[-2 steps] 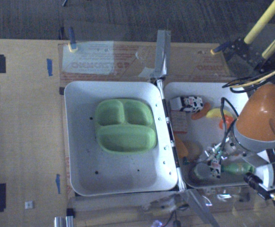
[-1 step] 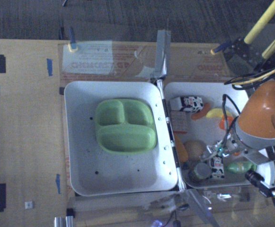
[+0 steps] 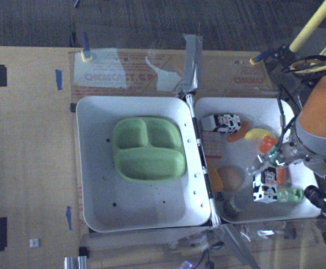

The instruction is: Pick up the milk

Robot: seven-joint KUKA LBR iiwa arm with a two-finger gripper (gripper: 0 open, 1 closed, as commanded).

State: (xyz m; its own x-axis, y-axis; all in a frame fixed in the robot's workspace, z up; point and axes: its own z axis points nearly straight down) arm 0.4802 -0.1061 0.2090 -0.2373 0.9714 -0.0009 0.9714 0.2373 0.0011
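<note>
Camera view — arm [image 3: 317, 116] over milk [image 3: 265, 185]

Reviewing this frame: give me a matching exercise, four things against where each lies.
Things:
1. Green tray
2. Banana
3. Milk carton
4. Green bottle

Places:
A. right bin's near right corner
B. left bin's middle
C. right bin's far left part
D. right bin's far side, right of the carton

Pairs: 1-B, 2-D, 3-C, 4-A

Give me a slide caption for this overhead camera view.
End effector above a milk carton in the right bin; green divided plate in the left bin.
</note>
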